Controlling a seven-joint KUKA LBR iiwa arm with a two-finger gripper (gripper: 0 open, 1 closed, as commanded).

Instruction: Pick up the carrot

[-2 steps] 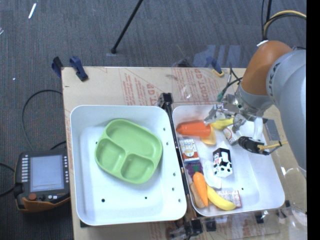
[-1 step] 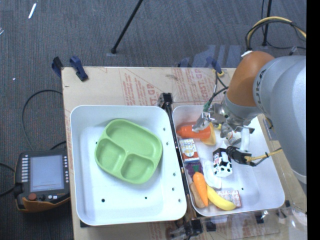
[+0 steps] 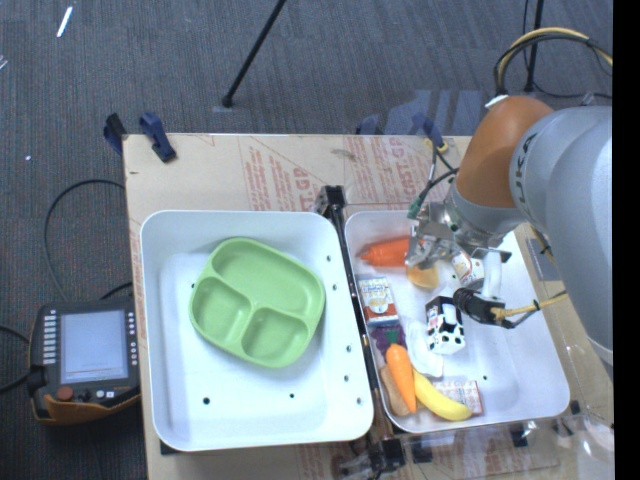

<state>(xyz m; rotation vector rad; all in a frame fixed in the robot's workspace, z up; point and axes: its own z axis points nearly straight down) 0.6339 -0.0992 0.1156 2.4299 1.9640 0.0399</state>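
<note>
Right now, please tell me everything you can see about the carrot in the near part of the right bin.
The carrot is a smooth orange piece, plastic-looking, thicker at its far end and narrowing toward the near end. It lies flat in the right bin, near that bin's front left corner, pointing roughly front to back. A yellow banana lies against its right side, and a brownish item sits along its left. The tool is farther back, apart from it.

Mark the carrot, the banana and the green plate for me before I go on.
carrot [image 3: 401, 376]: camera view, middle of its orange body, right bin.
banana [image 3: 440, 400]: camera view, middle of its yellow curve, beside the carrot.
green plate [image 3: 222, 260]: camera view, its upper left rim, left bin.
</note>
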